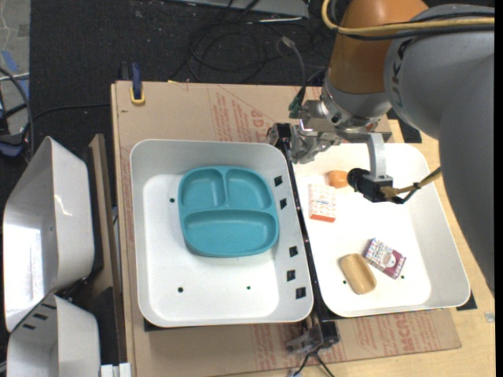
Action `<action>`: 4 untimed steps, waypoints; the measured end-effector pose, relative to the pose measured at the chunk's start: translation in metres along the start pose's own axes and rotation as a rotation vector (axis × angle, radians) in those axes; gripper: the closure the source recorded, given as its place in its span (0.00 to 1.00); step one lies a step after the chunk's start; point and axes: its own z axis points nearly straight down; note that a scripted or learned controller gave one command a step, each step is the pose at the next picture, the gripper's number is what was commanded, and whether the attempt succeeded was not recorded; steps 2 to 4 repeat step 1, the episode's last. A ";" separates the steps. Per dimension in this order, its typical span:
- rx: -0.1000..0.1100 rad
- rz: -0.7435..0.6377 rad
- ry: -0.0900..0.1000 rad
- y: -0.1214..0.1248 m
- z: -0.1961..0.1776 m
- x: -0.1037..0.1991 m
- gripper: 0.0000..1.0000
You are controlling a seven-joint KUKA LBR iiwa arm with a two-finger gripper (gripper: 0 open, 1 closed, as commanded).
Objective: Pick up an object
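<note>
L bin (157, 289) holds just a teal divided plate (229, 210), mid-bin. R bin (440, 289) has the pickables: white-red packet (321, 203) near its L wall, small orange bit (337, 178) just beyond it, tan roll (357, 273) and purple box (384, 258) toward the near edge. Tool (314, 141) hangs over R bin's far-L corner; can't tell its state. Orange bit and packet lie closest, just toward the near edge from the tool; packet's long axis runs far-to-near.

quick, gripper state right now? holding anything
Gripper: cannot be told whether open or closed. It is at the top edge of the right bin, nothing seen held.
</note>
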 end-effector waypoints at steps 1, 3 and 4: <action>0.001 0.002 -0.001 0.003 -0.001 0.052 1.00; 0.001 0.002 -0.001 0.003 -0.001 0.052 1.00; 0.001 0.002 -0.001 0.003 -0.001 0.052 1.00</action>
